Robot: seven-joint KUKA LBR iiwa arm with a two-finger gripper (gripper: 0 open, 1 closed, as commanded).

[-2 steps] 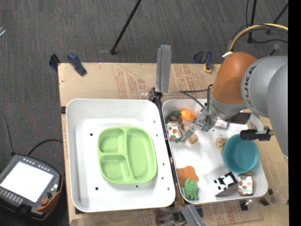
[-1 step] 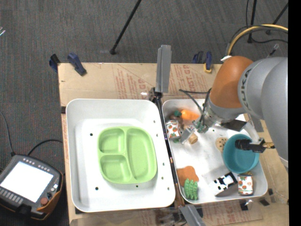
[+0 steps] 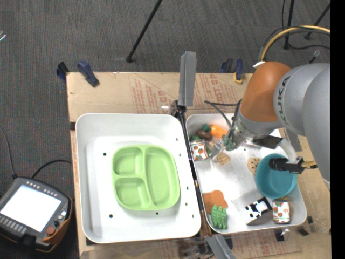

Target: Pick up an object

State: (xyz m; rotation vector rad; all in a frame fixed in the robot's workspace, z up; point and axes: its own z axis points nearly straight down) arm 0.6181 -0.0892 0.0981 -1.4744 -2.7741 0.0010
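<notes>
Camera view: taking the round teal plastic bowl (image 3: 275,176) in the right white bin (image 3: 237,185) as landmark, the gripper (image 3: 225,144) hangs up and to its left, near the bin's far end; whether it is released or clenched I cannot tell. Just beside the gripper sit a small carton printed with strawberries (image 3: 198,149) and an orange ball (image 3: 219,129). Below the bowl stands a second strawberry carton (image 3: 281,211), with a black-and-white cow toy (image 3: 258,209) beside it. Far left of the bowl, a green divided plate (image 3: 145,177) lies in the left white bin (image 3: 91,166).
</notes>
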